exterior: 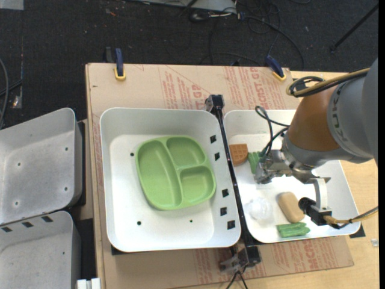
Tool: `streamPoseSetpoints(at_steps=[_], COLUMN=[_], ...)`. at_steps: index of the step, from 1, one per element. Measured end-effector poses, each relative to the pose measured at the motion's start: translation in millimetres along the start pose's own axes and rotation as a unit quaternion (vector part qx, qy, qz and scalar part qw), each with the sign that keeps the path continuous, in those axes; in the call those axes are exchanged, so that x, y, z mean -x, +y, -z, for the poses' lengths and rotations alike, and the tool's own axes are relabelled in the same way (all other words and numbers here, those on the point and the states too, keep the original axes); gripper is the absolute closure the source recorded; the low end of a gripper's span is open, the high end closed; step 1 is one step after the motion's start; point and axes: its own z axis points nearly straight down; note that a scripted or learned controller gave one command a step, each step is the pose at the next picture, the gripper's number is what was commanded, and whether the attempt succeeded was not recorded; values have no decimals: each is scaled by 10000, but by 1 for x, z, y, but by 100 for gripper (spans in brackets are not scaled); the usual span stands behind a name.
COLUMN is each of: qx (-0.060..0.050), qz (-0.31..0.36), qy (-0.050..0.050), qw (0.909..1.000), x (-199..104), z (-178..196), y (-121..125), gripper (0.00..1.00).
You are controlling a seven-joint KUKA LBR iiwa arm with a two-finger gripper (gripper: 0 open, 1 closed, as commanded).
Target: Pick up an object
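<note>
White plastic forms the two shallow bins set side by side on the cardboard-covered bench. A green divided tray [176, 172] lies flat in the left bin [114, 131]. The grey arm with its orange band is reached in from the right and is lowered over the right bin [240, 120], where the gripper [264, 170] is seen low above the floor. Whether anything is held cannot be told, since the gripper is masked by the wrist. An orange-brown block [239, 153] and a small green piece [254, 161] lie just beside the gripper. Nearer the front edge are found a tan oval object [289, 206], what appears to be a clear crumpled item [259, 209], and a green flat strip [293, 230]
</note>
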Motion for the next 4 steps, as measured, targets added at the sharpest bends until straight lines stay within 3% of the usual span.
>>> streamPoseSetpoints(at_steps=[1, 3, 4], qx=[16, 19, 16], qz=[20, 29, 49], qy=[-3, -5, 3], qw=[10000, 10000, 10000], x=[1, 1, -46], z=[60, 144, 151], y=[-6, -8, 11], gripper=[100, 100, 100])
